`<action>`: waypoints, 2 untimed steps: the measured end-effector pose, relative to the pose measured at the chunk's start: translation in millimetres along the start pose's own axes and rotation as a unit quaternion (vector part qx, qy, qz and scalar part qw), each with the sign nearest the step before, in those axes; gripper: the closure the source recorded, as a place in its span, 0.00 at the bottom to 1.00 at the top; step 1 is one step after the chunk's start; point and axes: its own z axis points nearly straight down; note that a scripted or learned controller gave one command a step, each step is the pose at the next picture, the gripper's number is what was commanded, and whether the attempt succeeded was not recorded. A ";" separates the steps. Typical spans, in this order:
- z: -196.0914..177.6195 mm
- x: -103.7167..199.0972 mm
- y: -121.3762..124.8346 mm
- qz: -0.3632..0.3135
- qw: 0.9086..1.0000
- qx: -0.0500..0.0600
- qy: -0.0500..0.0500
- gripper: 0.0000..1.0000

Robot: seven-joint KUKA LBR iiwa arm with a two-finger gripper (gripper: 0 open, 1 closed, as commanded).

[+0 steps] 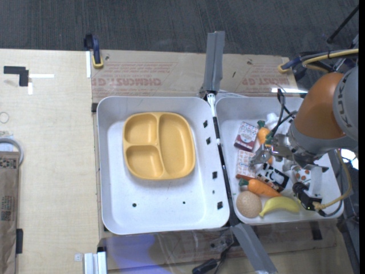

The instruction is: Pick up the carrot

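Carrot (263, 188) lying flat in the right bin (228, 153), near its front wall, thick end toward the banana (280, 205), tip pointing at the divided yellow plate (159, 145) in the left bin (114, 210). Egg-like beige ball (248, 204) just in front of the carrot, touching the banana. Gripper (272, 160) lowered just behind the carrot, among small packets; whether apart or together cannot be told. Nothing visibly clamped. Orange-banded arm (322, 116) reaching in beyond the carrot from the right.
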 end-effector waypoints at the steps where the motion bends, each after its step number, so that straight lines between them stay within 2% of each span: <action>1: -31.8 -34.5 56.1 -0.193 0.981 0.000 0.000 0.00; 2: 3.4 -15.0 38.3 -0.244 0.970 -0.003 -0.001 0.00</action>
